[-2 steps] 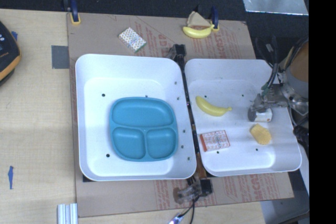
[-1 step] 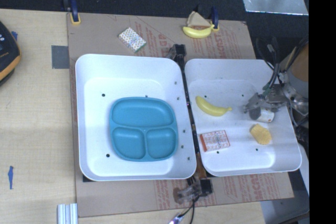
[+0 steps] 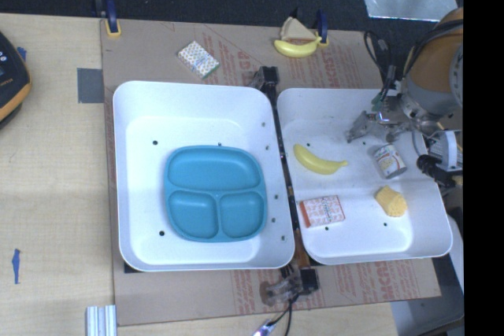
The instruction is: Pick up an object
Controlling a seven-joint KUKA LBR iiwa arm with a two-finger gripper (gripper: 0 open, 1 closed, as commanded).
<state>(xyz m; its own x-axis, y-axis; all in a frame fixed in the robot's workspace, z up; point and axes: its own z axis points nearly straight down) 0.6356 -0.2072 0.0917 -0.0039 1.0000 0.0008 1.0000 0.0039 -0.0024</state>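
While my gripper [image 3: 381,124] hangs low over the upper right part of the right bin [image 3: 331,248], its fingers look spread apart with nothing between them, so open and empty as far as I can see. Nearest candidate is the small can [image 3: 388,161], lying tipped just below the gripper toward the near side, nearly under the wrist, long axis slanting up-left to down-right. Yellow banana [image 3: 318,160] sits further left in the same bin, long axis roughly left-right, curved ends up, apart from the can. Yellow sponge-like lump [image 3: 391,201] lies below the can, near but not touching. Red-and-white packet [image 3: 322,211] lies flat at the bin's lower left. Left bin [image 3: 134,169] holds a blue divided tray [image 3: 214,192], well apart. My guess: can is the shortest reach; arm's own cables beside it may crowd the approach.
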